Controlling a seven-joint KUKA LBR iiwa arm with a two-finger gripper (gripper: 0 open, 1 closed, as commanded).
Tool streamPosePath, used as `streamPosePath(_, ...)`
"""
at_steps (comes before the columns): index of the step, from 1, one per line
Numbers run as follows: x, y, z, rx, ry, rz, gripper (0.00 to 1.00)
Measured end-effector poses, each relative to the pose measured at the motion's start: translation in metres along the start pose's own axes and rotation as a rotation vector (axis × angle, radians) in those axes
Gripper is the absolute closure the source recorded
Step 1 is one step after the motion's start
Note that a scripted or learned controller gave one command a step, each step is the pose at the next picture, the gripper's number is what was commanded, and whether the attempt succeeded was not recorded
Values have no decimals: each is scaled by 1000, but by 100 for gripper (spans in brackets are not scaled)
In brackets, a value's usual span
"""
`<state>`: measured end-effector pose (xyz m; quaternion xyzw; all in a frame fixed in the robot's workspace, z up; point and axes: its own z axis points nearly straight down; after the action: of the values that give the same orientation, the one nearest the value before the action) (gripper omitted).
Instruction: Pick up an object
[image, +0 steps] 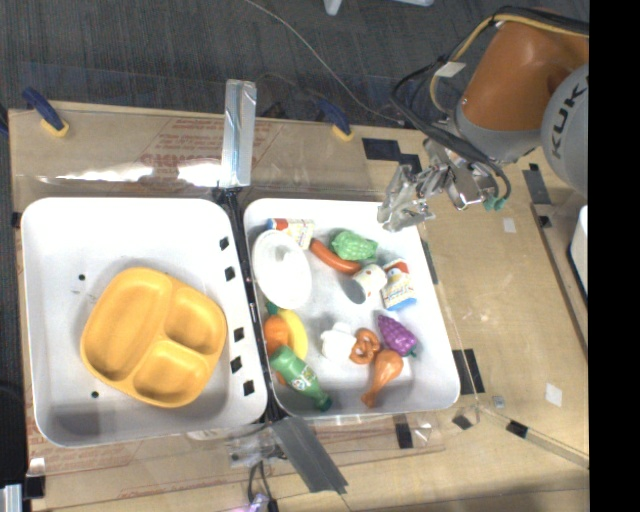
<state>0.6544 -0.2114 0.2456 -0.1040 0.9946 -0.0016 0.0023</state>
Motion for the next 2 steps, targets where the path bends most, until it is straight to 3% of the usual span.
streamPosePath(1, -4, 4, 91, -8, 3, -790, 100)
streamPosePath(2, -4, 3, 89, -6, 2, -788, 0)
